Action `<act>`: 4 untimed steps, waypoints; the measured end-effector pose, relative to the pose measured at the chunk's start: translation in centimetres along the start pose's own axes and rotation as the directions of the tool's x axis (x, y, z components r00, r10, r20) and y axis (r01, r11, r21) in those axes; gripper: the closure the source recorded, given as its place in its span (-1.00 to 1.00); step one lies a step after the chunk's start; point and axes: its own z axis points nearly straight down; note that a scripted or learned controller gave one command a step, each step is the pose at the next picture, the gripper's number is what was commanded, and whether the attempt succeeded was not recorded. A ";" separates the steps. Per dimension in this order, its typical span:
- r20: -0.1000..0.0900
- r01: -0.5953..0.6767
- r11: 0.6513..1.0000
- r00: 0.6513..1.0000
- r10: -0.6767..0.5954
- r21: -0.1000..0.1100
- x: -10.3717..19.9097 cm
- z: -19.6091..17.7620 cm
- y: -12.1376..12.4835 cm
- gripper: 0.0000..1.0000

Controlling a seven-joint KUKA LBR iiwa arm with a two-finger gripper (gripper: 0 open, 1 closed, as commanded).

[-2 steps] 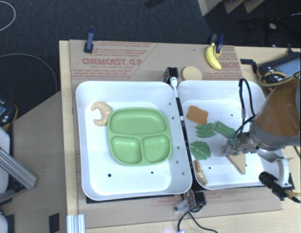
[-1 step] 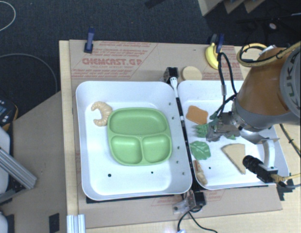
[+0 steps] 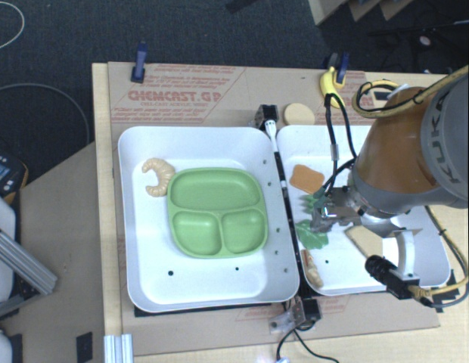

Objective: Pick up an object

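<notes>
Down at the near edge of the right white bin (image 3: 416,282) lies a tan bread-like stick (image 3: 312,269). My gripper (image 3: 323,212) sits over the green leafy soft-plastic piece (image 3: 313,233) by the bin's left wall; whether it pinches anything, I cannot tell. I judge the leaf light, floppy, slippery: best taken at its thicker middle.

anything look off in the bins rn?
Nothing spilled or damaged. The green divided plate sits flat in the left bin, croissant beside it. The gripper is down over a green item in the right bin.
</notes>
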 end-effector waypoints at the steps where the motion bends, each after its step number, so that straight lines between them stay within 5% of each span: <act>1: 0.002 -0.004 1.000 1.000 0.004 -0.003 -2.9 0.0 0.0 1.00; 2: -0.001 0.008 1.000 1.000 -0.008 -0.008 7.2 -4.5 0.1 1.00; 3: 0.000 0.002 1.000 1.000 -0.002 -0.017 8.1 -18.4 0.1 1.00; 4: 0.002 0.000 1.000 1.000 0.000 -0.006 8.1 -18.8 0.1 1.00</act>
